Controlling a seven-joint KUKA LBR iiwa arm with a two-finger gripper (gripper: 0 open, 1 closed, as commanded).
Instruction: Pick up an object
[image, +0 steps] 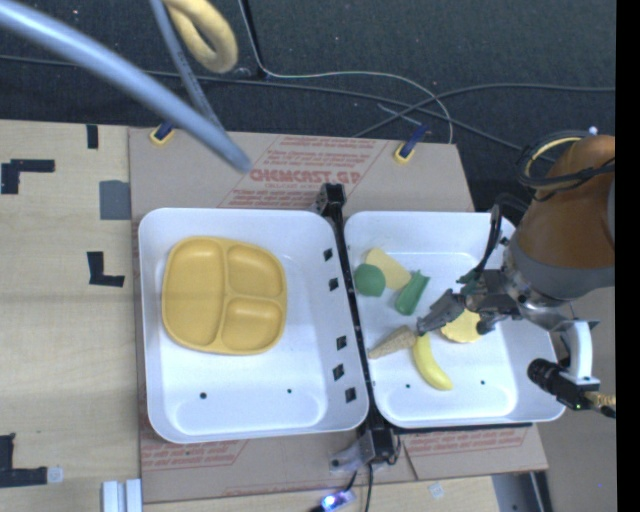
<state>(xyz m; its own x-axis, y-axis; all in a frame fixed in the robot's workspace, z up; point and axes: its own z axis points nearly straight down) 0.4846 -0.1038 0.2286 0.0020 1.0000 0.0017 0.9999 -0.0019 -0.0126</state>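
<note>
Gripper low in the right bin, finger spread impossible to judge, curved yellow banana lying just off its tips at seven o'clock, smooth, bright.

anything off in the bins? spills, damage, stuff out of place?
Nothing stands out. The yellow divided plate lies flat in the left bin; the toy foods, banana included, sit loose inside the right bin, beside the gripper.

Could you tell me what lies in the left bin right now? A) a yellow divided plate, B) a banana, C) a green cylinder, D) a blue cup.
A: the yellow divided plate lies alone in the left bin, while the banana and the green cylinder lie in the right bin.
</note>
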